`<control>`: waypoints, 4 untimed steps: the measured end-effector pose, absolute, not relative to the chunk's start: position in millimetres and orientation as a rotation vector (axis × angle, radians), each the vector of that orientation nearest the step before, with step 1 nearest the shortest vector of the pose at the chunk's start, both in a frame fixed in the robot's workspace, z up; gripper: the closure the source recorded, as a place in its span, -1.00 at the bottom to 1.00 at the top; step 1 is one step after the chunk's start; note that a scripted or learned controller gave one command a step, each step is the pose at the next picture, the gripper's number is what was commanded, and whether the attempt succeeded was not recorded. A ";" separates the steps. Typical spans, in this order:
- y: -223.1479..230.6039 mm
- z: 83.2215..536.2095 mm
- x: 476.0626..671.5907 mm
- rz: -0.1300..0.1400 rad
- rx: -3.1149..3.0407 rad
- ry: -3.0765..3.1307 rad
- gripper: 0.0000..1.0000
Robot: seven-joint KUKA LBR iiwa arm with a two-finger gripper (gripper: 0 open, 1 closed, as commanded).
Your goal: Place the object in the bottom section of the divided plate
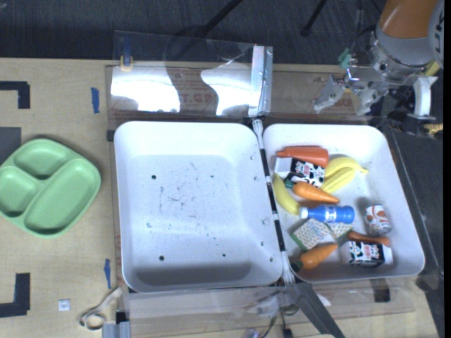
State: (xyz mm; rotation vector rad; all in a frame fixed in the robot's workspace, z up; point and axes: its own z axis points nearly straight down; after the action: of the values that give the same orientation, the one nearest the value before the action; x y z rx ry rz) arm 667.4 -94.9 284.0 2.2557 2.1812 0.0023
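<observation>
At 1 o'clock, behind the right shallow white bin (394,153), the arm's two-finger gripper (345,94) hovers, fingers spread, grasping nothing; toy food incl. yellow plastic banana (343,172) lies in that bin; green divided plate (46,186) at 9 o'clock

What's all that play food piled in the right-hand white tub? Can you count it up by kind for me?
Bananas: 2
Carrots: 2
Sausage: 1
Cow-print cartons: 2
Blue bottle: 1
Small can: 1
Checkered packet: 1
Total: 10
</observation>
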 end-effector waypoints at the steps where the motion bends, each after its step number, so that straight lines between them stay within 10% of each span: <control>1: -94.8 283.9 667.4 0.002 2.256 2.181 -1.00; 4: -216.2 375.8 661.4 0.001 2.366 2.063 -1.00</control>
State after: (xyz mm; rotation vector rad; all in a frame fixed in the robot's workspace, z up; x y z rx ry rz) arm 661.4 -216.2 375.8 2.3655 2.0628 0.0008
